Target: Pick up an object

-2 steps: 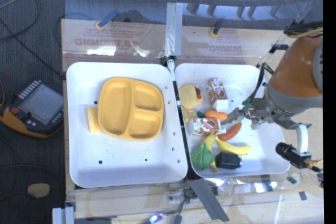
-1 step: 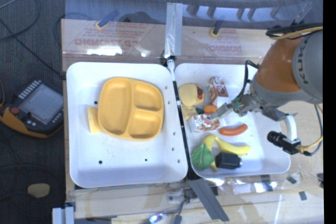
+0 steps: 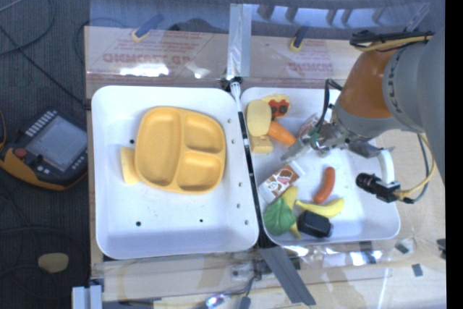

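Several toy foods [image 3: 325, 184] lie jumbled in the right bin [image 3: 376, 228].

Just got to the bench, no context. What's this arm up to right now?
It is trying a pick. The pincer is low in the right bin, near the carrot and the small packet, with nothing visibly held. The sausage, banana and green leaf lie loose. The yellow divided tray sits in the left bin.

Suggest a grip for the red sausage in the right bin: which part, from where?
Take the red sausage at mid-length, from straight above, fingers across its narrow width. It lies flat and slanted, with bare bin floor along both long sides; the banana crowds its lower end.
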Available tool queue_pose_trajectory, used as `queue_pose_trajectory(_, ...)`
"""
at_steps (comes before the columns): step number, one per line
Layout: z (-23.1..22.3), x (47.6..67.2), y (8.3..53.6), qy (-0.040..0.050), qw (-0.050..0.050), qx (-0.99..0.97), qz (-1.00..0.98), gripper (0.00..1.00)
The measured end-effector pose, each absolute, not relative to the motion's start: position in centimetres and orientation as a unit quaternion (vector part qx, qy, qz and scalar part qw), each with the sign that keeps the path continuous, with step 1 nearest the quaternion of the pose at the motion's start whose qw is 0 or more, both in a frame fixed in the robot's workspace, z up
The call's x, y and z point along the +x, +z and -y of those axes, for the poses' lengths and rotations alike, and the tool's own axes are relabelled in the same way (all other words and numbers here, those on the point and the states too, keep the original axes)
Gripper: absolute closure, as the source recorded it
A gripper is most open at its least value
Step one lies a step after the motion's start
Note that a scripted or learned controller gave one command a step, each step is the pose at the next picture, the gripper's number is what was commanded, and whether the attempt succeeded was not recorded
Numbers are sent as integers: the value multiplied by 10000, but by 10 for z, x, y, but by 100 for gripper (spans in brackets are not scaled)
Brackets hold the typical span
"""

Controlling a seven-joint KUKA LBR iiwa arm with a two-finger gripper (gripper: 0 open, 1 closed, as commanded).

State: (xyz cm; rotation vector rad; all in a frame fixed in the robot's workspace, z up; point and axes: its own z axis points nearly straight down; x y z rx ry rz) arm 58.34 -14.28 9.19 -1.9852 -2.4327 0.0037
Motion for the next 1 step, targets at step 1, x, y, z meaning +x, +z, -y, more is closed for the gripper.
queue_pose_trajectory(1,119,626,88,-6,-37,-6930,7210,0)
